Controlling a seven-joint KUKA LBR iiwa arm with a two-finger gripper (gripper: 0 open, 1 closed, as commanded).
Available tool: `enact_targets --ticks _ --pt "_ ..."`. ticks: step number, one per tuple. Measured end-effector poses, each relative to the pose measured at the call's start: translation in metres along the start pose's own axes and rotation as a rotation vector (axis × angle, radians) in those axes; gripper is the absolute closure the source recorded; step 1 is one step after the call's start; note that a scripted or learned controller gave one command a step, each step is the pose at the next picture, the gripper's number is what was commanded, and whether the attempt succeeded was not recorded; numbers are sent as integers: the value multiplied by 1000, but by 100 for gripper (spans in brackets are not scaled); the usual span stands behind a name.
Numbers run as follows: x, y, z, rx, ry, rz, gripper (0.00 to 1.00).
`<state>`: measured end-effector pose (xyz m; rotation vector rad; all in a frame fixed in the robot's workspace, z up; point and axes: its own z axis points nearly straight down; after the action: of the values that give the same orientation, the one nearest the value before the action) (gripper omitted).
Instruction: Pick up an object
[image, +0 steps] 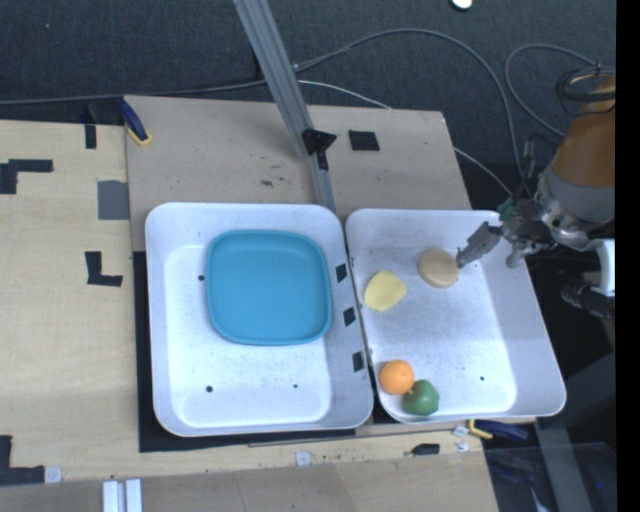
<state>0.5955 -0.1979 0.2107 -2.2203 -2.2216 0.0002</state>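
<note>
- The object nearest your gripper is a tan, rounded item (438, 268), resembling a small bun or potato, lying in the upper middle of the right bin (520, 330). It rests on the bin floor.
- Your gripper (492, 248) stands at the upper right of that bin, just right of the tan item. One dark finger (474, 246) slants down toward the item's right edge; a second points down farther right. The two are spread apart with nothing between them, so you hold nothing at this moment.
- You cannot confirm from this view whether the near finger touches the tan item or stops just short of it.
- A pale yellow piece (385, 291) lies just left of and slightly below the tan item, near the bin's left wall; the two are apart.
- An orange ball-like fruit (397, 376) and a green rounded item (421, 397) sit touching in the lower left corner of the right bin, well apart from your gripper.
- The left bin (175, 330) bears a blue square plate (268, 286) with rounded corners, lying flat in its upper middle.
- The arm (585, 160) enters from the right, its orange band above the wrist visible beyond the bin's rim.
- Both bins sit side by side on a wooden bench (60, 330), with cables (480, 65) trailing across the dark floor behind.
</note>
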Motion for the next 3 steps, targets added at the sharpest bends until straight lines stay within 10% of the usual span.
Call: enact_targets --ticks 3 --pt "-2 4 122 0 -1 -1 0"
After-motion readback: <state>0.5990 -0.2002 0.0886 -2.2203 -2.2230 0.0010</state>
